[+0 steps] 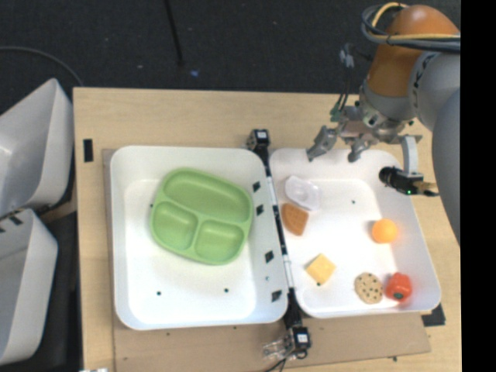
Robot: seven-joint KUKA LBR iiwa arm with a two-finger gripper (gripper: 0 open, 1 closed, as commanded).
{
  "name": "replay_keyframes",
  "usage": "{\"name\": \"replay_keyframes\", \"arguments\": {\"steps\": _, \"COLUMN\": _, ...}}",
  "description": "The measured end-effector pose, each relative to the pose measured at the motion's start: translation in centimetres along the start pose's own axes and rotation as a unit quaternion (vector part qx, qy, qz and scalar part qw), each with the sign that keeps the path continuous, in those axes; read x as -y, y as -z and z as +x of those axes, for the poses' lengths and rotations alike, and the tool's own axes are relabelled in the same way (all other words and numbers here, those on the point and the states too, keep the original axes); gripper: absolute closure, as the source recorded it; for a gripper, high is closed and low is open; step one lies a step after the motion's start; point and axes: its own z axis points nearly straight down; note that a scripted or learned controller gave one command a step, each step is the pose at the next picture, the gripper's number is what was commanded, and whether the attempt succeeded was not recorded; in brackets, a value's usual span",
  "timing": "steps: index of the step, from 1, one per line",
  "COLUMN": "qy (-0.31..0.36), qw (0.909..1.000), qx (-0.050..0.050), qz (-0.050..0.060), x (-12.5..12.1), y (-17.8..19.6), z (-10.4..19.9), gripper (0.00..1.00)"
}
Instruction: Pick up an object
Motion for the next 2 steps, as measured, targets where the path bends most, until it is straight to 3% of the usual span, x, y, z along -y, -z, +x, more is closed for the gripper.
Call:
{"name": "replay_keyframes", "arguments": {"steps": 1, "qy": -0.001, "qw": 1.0, "qx": 0.0, "qz": 0.0, "x": 0.6, "y": -4.5, "z": 0.4, "gripper": 0.0}}
{"name": "replay_keyframes", "arguments": {"steps": 2, "qy": -0.001, "qw": 1.0, "qx": 0.0, "qz": -0.003, "x": 0.4, "y": -3.1, "z": 0.3, "gripper": 1.0}}
